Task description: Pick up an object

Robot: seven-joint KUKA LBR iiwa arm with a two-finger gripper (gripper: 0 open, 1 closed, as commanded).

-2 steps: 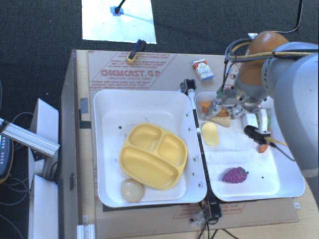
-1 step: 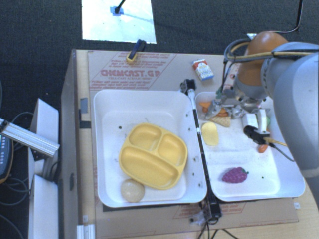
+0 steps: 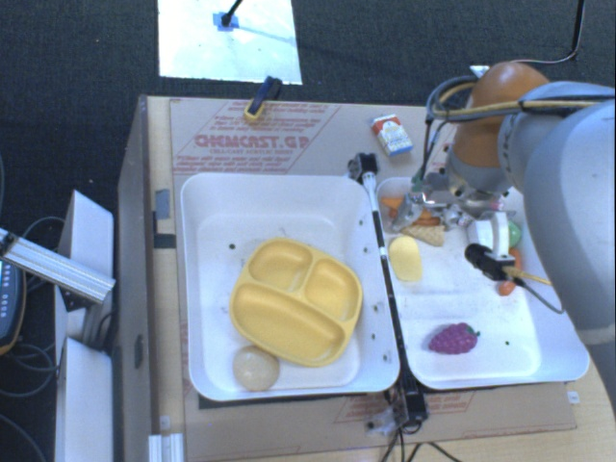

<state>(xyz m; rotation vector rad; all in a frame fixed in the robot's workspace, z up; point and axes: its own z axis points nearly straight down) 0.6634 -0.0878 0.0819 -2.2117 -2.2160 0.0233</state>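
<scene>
My gripper is down in the far left part of the right bin, over an orange piece and a tan wafer-like piece. Just in front of it lies a pale yellow oval object. A purple bunch of grapes rests near the bin's front. A green object and a small red-orange one peek out beside the wrist on the right. The arm hides the bin's far right side.
The left bin holds a yellow divided tray and a pale round object at its front. On the cardboard behind the bins lie a small red-and-white box and a yellow-and-black tool.
</scene>
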